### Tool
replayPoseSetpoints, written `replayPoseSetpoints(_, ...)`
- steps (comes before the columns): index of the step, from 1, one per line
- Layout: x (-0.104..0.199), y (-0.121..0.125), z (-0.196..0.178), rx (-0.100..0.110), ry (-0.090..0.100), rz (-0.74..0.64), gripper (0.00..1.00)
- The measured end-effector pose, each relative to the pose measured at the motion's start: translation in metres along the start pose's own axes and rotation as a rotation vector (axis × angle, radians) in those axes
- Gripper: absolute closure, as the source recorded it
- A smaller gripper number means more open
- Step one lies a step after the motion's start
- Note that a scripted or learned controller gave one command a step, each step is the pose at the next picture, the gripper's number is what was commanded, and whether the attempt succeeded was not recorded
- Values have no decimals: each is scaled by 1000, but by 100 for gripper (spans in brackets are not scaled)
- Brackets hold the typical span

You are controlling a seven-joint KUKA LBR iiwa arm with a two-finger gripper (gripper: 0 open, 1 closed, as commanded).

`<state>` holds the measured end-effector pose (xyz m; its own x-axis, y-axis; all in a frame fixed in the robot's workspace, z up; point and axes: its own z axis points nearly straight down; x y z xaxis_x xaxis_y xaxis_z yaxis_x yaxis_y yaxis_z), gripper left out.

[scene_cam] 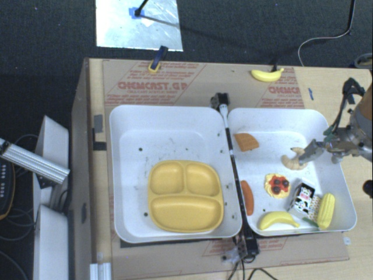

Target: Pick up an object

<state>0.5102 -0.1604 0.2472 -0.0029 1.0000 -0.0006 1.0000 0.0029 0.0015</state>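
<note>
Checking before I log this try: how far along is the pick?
Done: the gripper has reached into the right bin, right at the tan croissant-like piece. In hand: nothing visibly lifted; the piece lies on the bin floor. Left: grasp and lift. The banana, corn, sausage and other items lie untouched; the yellow tray sits in the left bin.

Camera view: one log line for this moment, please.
task: pick up an object | gripper: right white bin, at the beige croissant-shaped toy | grasp: not confirmed | left white bin: yellow divided plastic plate
</note>
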Motion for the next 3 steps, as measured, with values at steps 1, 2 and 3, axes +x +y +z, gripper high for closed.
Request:
replayPoseSetpoints(1,47,65,95,2,1,0,0)
replayPoseSetpoints(2,34,25,163,1,0,2,0)
replayPoseSetpoints(3,27,8,163,1,1,3,0)
